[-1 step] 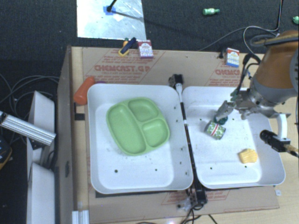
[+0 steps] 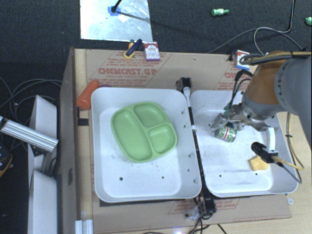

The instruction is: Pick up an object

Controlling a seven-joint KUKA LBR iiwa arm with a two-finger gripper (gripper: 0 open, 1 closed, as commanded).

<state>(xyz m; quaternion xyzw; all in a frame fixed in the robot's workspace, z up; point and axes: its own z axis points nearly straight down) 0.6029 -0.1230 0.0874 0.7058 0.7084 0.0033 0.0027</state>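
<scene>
Lying tilted in the right bin (image 2: 214, 186), the can (image 2: 225, 132) sits under jaws of untellable state.

Green divided plate (image 2: 144, 130) in the left bin (image 2: 109, 179), orange block (image 2: 87, 94) off its far left corner, red box (image 2: 152, 51) at the bench's far edge, foil sheet (image 2: 115, 13) on the floor.

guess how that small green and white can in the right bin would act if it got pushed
The can lies on its side, so it would probably roll across the right bin. It looks small, likely light. Its rounded body might slip from the gripper.
</scene>
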